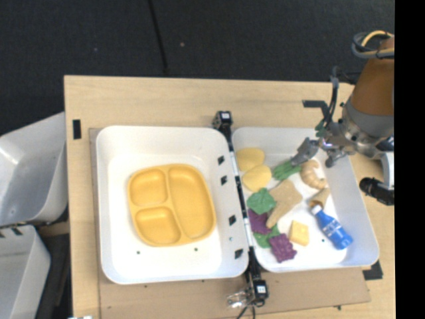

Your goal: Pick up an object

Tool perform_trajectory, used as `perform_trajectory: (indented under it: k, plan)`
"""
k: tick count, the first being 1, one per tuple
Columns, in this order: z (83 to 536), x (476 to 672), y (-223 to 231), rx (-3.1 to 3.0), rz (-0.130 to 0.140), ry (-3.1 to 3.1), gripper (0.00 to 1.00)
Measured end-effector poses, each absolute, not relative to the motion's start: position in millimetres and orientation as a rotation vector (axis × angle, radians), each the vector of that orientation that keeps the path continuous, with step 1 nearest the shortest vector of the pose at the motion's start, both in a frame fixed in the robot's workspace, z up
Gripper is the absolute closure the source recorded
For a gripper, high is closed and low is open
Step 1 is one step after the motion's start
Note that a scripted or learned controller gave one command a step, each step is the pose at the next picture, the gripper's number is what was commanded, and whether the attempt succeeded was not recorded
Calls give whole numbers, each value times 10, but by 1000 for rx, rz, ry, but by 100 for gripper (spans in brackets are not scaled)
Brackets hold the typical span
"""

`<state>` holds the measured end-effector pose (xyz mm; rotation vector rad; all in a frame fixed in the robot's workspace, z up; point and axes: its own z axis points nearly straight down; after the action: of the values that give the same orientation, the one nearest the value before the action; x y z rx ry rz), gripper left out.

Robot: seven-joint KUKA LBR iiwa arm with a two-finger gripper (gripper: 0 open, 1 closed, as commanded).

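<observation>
The right bin (364, 224) holds a heap of toy food and small things, any of which could be picked. At its far left lie two pale yellow rounded pieces (252, 167), one behind the other. Beside them a green leafy piece (261, 201) touches a tan bread-like slab (285, 199), and a second green piece (285, 171) lies just beyond the slab. A beige lumpy piece (312, 173) sits near the bin's far right. A small blue bottle (331, 228) with a white cap lies tilted near the right wall, with a yellow cheese wedge (299, 233) just left of it. A purple grape bunch (282, 248) rests at the near edge.

The gripper (312, 149) hangs over the far part of this bin, close above the green and beige pieces; whether its claw is released or clenched cannot be told, and nothing is seen between it.

The left bin (113, 158) holds a yellow divided plate (171, 204) with three compartments
</observation>
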<state>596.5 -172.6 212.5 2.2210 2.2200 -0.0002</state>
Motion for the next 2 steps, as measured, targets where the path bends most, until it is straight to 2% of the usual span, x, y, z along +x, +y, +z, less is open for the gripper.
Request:
perform_trajectory:
  k: [1, 2]
  plan:
    - [2567, 5732, -1926, 2219, 1, 2216, 0]
    - [2648, 5741, -1923, 2215, 0, 2220, 100]
